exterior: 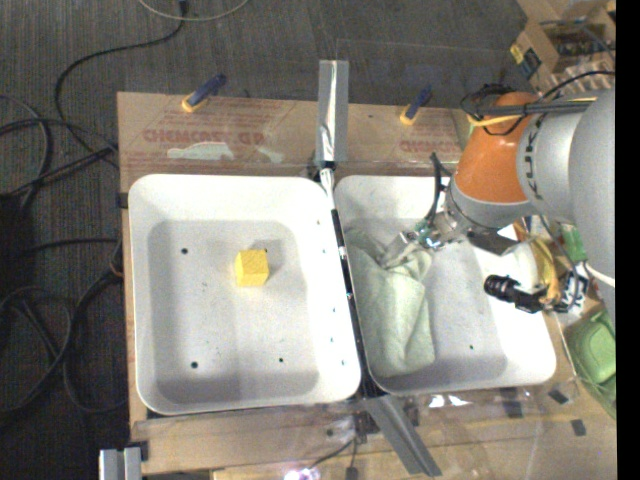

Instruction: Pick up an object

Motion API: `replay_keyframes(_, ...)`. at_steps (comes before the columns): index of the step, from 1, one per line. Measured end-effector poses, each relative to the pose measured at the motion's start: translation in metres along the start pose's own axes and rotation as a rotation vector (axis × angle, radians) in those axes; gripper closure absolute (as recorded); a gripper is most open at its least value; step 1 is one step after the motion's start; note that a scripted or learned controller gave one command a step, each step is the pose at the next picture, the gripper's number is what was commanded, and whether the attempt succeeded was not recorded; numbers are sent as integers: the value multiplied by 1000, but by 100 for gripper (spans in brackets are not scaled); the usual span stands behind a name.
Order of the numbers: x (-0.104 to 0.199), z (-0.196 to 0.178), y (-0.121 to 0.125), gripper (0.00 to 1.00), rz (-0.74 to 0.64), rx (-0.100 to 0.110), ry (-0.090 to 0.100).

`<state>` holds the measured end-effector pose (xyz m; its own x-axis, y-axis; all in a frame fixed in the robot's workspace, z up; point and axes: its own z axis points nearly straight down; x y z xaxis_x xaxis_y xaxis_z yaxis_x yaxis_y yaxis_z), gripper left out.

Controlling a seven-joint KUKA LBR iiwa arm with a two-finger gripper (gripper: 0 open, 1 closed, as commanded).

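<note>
A small yellow cube [252, 267] lies alone near the middle of the left bin [160, 368]. In the right bin [500, 343] a pale, crumpled cloth [402, 308] stretches along the left wall. My gripper [418, 240] is low over the upper end of the cloth, where the fabric bunches up toward it. The grey arm with its orange band [492, 168] comes in from the right and hides the gripper's upper part.
A metal post [331, 108] stands at the back between the bins. Two blue-and-yellow clamps [203, 92] [415, 105] hold the board behind them. Cables and a green object [595, 353] crowd the bench to the right of the right bin.
</note>
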<state>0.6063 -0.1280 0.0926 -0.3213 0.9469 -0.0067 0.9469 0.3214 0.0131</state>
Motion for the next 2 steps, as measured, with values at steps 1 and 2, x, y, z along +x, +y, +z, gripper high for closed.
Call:
replay_keyframes(1,1,-11,2,100,0,-5,2)
replay_keyframes(2,20,-91,74,100,40,13,4)
